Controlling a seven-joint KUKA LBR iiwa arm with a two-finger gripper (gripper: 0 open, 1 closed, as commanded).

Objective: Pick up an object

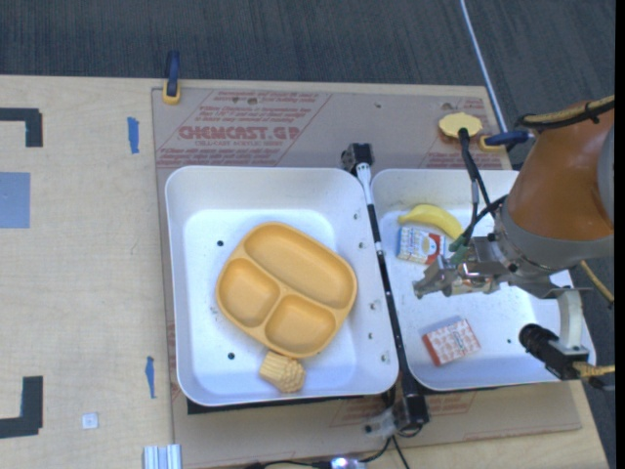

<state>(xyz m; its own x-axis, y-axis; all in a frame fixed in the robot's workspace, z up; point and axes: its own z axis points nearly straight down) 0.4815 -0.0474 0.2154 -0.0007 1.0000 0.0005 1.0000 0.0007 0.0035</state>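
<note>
The gripper (437, 283) hangs low over the right bin (488, 374), near its left wall, with the grey arm and its orange band (562, 189) coming in from the right. The metal parts at its tip are small and cluttered in this slanted view, so I cannot tell how the fingers stand, and nothing is visibly between them.

Three candidates lie in this bin. A banana (432, 217) rests near the far wall, touching a small white carton (417, 245) just below it. A small red-and-white packet (450, 341) lies flat nearer the front, apart from the others. The gripper tip is between the carton and the packet. In the left bin (190, 262) sit a yellow divided plate (285, 287) and a corn cob (282, 370) at its front edge.

I judge this as the approach step: no object is lifted yet. The next move calls for choosing one target, centring the tip over it, then descending straight, keeping clear of the bin wall.
</note>
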